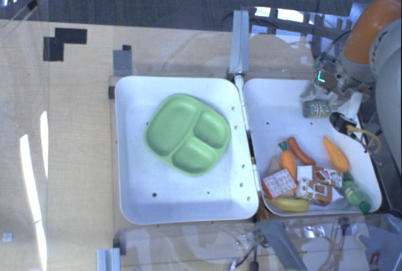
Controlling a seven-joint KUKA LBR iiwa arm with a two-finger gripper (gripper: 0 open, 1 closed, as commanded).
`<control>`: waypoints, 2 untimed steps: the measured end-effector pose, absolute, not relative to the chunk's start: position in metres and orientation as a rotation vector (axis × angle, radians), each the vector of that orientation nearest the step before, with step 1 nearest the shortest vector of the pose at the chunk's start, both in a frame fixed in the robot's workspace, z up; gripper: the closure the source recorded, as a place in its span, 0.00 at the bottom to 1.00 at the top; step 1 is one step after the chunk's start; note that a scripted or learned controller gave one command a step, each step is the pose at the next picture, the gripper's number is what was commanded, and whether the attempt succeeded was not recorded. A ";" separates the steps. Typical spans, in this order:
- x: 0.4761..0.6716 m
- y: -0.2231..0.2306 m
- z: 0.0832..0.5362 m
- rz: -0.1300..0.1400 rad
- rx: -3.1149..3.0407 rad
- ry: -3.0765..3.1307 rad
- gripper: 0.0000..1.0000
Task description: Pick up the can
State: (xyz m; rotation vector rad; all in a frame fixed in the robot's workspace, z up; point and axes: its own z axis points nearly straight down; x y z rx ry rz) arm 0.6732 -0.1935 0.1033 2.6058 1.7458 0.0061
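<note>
Camera view from above shows my arm [377, 37] reaching in over the right-hand bin [276, 100], with the hand [330, 90] low in that bin's far corner. The can [316, 108] lies on its side just below and slightly left of the hand, close enough that they may be touching; I cannot tell whether the hand is spread or pressed together, nor whether it pinches anything.

I judge the can light and stiff, a smooth metal cylinder that will roll and slip if nudged. Taking it across the middle of its body, squeezing the curved sides, looks the safest hold.

It seems to have a pale body with a green band toward the end nearer the hand, but I cannot read any writing or brand at this size.

Nearer the camera from the hand lie carrots [335, 153], small red and white cartons [279, 183] with unreadable print, a banana [289, 204] and a green bottle [355, 195]. Well away to the hand's left, the other bin [132, 138] holds a green divided plate [188, 133].
</note>
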 end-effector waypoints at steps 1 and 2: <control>0.671 -0.128 0.206 0.010 2.684 1.625 1.00; 0.665 -0.162 0.265 0.009 2.726 1.554 1.00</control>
